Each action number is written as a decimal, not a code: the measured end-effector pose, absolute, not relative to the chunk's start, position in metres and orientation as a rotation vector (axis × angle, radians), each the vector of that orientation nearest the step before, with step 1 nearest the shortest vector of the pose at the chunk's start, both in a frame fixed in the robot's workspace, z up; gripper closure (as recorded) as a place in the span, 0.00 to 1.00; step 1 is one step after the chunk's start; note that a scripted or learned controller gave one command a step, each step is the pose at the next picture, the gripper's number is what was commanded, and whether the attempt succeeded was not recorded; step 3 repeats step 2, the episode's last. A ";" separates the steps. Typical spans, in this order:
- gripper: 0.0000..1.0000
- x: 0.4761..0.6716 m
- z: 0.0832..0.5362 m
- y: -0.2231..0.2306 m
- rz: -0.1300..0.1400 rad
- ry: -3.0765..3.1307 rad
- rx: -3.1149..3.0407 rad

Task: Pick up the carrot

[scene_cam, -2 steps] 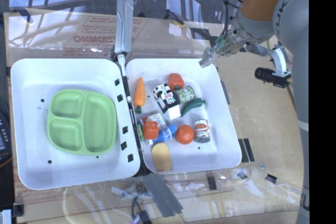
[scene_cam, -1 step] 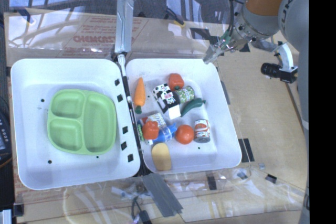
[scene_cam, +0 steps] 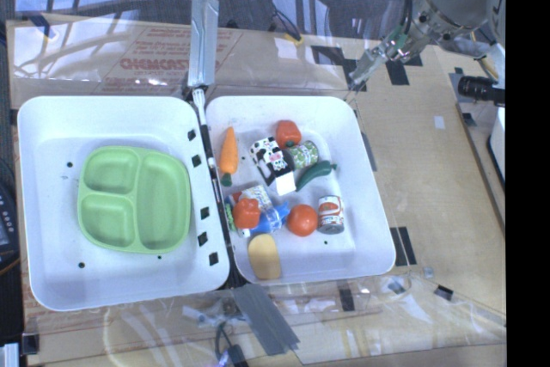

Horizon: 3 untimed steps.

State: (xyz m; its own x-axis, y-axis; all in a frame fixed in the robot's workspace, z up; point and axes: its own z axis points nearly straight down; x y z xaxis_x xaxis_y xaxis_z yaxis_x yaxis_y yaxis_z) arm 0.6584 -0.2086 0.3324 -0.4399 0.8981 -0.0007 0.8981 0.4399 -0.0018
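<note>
1. Jaws of the gripper (scene_cam: 361,75) cannot be told apart at this angle, so their state is unknown; they hang beyond the right bin (scene_cam: 371,185) at about 1 o'clock from its middle, well apart from every object.
2. That right bin is crowded. A program aiming into it could close on the wrong thing.
3. At the bench's 9 o'clock side sits the left bin (scene_cam: 43,185), bearing a green divided plate (scene_cam: 133,198); it plays no part in the pick.
4. The carrot (scene_cam: 228,152) lies at 10 o'clock in the right bin, its length running 12 to 6 o'clock, tight beside the bin's left wall. A finger coming down on that side may strike the wall or the rim and skid the carrot away.
5. Nearest neighbours are the cow-patterned carton (scene_cam: 271,161) at the carrot's 3 o'clock and the red pepper (scene_cam: 247,213) at its 5 o'clock; both could be nudged by a wide approach.
6. Being tapered and smooth, the carrot would likely squirt out of a pinch near its tip.
</note>
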 end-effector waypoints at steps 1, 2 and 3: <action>1.00 0.658 0.421 -0.209 0.004 -2.796 -1.433; 0.00 0.658 0.420 -0.209 0.003 -2.794 -1.433; 0.00 0.658 0.420 -0.209 0.003 -2.794 -1.433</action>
